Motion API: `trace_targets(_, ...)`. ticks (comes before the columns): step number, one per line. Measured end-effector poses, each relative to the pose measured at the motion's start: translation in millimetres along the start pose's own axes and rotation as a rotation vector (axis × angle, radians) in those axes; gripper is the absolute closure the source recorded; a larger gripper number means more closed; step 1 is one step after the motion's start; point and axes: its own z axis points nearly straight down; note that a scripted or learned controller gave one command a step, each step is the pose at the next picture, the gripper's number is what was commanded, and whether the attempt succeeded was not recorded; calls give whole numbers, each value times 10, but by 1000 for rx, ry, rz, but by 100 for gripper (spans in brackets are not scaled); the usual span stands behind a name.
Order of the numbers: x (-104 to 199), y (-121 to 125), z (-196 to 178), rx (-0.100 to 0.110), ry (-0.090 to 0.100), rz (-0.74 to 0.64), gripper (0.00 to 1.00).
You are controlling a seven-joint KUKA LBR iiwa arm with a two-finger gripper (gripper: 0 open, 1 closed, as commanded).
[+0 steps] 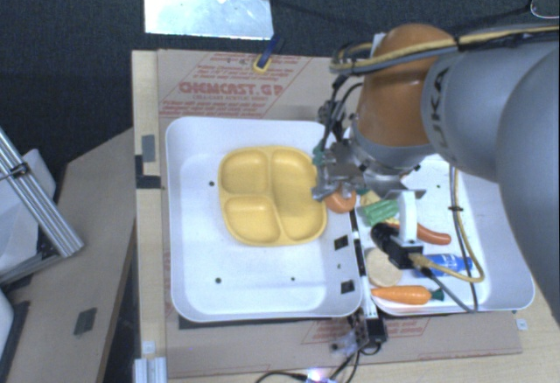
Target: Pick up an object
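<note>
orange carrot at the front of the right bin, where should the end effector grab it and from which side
Probably the thick middle of the orange carrot, coming straight down from above. It lies flat and lengthwise near the right bin's front rim, so the fingers should close across its narrow width. Its green-tipped end tapers and would likely slip. The round tan piece sits close behind it, so stay toward the front side.

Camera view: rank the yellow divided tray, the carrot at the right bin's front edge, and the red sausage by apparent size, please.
1. Yellow divided tray, by far the largest.
2. Carrot.
3. Red sausage, though the arm's cable and gear hide part of it, so its gap to the carrot is unsure.
</note>
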Motion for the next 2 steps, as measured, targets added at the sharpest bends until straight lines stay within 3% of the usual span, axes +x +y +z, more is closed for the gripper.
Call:
trace_targets(1, -51, 53, -87, -3, 0, 5, 100)
trace_targets(2, 104, 3, -177, -3, 1, 1, 100)
